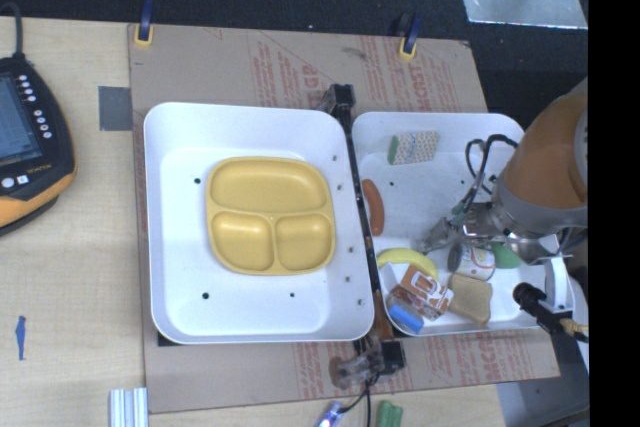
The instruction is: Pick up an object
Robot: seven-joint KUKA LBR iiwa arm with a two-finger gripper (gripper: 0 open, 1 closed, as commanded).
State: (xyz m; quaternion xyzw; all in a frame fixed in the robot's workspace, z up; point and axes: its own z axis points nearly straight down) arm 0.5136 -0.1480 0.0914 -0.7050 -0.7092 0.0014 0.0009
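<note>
banana (408, 259) right bin | just left of tool (449, 237) | tool state unclear

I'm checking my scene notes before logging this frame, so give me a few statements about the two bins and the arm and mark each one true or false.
1. The yellow divided plate lies in the left bin. True.
2. The banana lies on the yellow divided plate. False: it lies in the right bin, near the bin's left wall.
3. The tool is over the right bin, among the items there. True.
4. The sausage sits outside both bins. False: it lies inside the right bin, along its left wall.
5. A teach pendant rests on the bench left of the bins. True.
</note>
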